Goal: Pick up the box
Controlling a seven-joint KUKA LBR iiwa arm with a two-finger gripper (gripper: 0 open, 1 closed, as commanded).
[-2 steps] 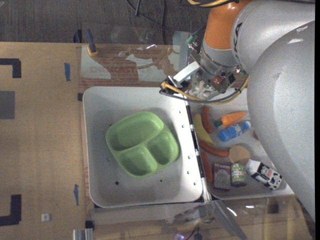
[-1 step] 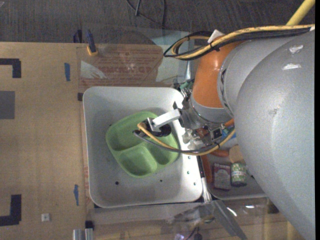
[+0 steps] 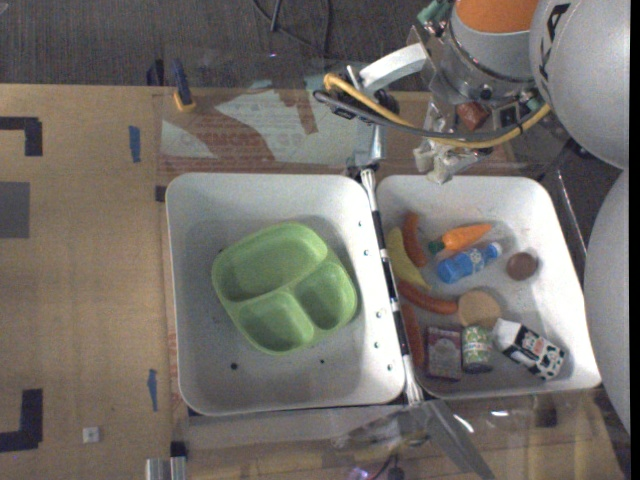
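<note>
A small dark maroon box [image 3: 443, 352] lies flat near the front edge of the right bin [image 3: 560, 218], beside a green can [image 3: 477, 349]. A white and black carton [image 3: 531, 348] lies just right of the can. My gripper [image 3: 438, 164] hangs above the back rim of the right bin, well behind the box and not touching any item. The grey wrist with its orange band and yellow cable covers most of the gripper.
The right bin also holds a carrot [image 3: 465, 236], a blue bottle [image 3: 468, 263], a banana [image 3: 403, 258], sausages [image 3: 428, 301], a round cracker [image 3: 479, 308] and a brown disc [image 3: 521, 265]. The left bin [image 3: 190, 268] holds a green divided plate [image 3: 284, 287].
</note>
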